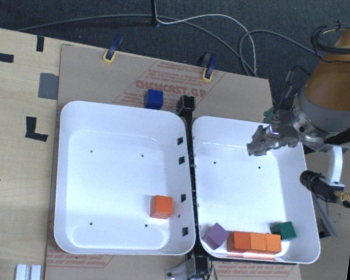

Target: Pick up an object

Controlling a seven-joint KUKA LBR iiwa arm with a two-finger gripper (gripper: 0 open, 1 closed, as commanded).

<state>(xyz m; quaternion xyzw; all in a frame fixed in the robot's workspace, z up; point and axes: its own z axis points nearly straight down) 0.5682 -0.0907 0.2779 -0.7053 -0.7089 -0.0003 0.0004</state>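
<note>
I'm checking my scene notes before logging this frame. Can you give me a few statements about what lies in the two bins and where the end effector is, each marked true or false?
1. An orange cube lies in the left bin. True.
2. The purple block lies in the left bin. False: it lies in the right bin, near its front edge.
3. The end effector is above the right bin's far end. True.
4. The green block is between the end effector's fingers. False: it rests on the bin floor near the front right corner, apart from the end effector.
5. The blue block sits inside a bin. False: it sits on the cardboard behind the left bin.
</note>
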